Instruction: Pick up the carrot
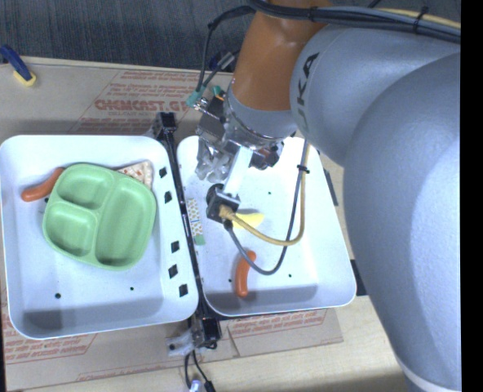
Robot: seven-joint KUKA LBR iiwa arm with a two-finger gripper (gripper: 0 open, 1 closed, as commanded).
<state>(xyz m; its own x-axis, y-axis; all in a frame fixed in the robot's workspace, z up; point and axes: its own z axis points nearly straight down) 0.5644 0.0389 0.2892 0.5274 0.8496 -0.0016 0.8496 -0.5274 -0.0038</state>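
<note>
The carrot (241,277) is found in the right bin (327,247) by its front wall, well apart from the gripper (211,167). The arm (372,129) is bent in from the right, wrist pointed down over the bin's back left. How wide the gripper is can't be told, tbh.

Grey arm (388,137) enters from view's right, big links covering right side. Above wrist (254,125) sits orange band (270,55), at upper centre. Wrist tilts down and toward view's left. Below wrist hangs gripper (212,163), pointing down, near view's centre, metal parts pale and blurred.
</note>
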